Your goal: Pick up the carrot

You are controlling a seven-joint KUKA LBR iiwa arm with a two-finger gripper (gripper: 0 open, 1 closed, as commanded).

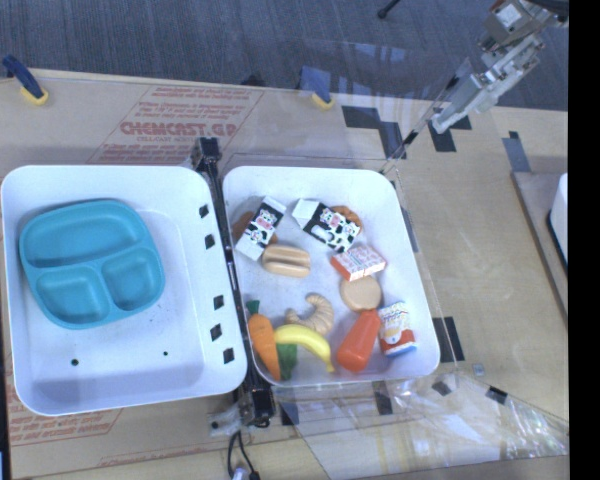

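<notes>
The orange carrot [263, 342] lies in the near left corner of the right bin [412, 258], its green top pointing toward the bin's left wall. A yellow banana [305, 343] lies right beside it. My gripper [444, 118] hangs high at the upper right, beyond the right bin's far right corner and far from the carrot, with nothing seen in it.
The right bin also holds two cow-print cartons [327, 225], a hot dog [285, 259], a croissant [316, 313], a red box [358, 262], a round biscuit [360, 294], a red-orange piece [357, 342] and a small can [395, 329]. A blue divided plate [90, 261] sits in the left bin [130, 368].
</notes>
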